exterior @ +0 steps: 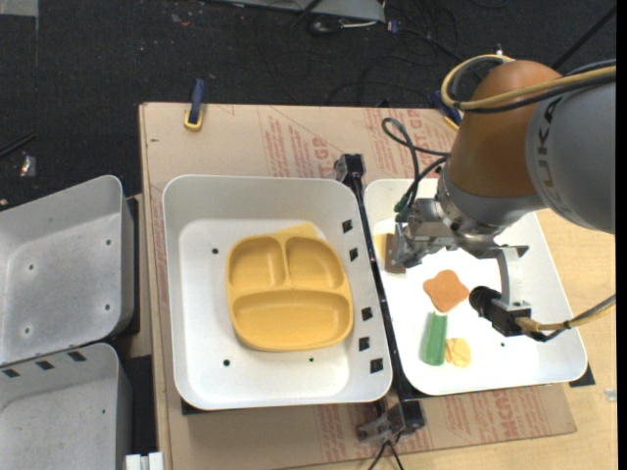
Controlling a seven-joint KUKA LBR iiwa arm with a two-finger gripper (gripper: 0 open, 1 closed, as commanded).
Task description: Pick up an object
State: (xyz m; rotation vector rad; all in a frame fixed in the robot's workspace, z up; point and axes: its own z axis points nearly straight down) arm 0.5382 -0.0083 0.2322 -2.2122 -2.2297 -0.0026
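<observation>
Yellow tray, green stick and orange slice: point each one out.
Yellow tray (290, 294), camera view, on its large front compartment.
Green stick (434, 338), camera view, middle of its length.
Orange slice (446, 290), camera view, centre of its top face.

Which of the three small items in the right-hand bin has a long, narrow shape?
The green piece. It is a slim stick, while the orange piece above it is broad and flat and the yellow piece beside it is small and stubby.

Landmark: divider (370, 262) btw the 2 bins. Left of it, yellow tray (290, 292) takes mid floor of left bin (186, 262); bare white strip all round tray, widest at far-left side. Right of divider, arm (519, 155) hangs over right bin's (558, 360) far half. Orange piece (446, 290), green block (434, 338), yellow bit (458, 352) crowd near-middle; near-right corner free.
</observation>
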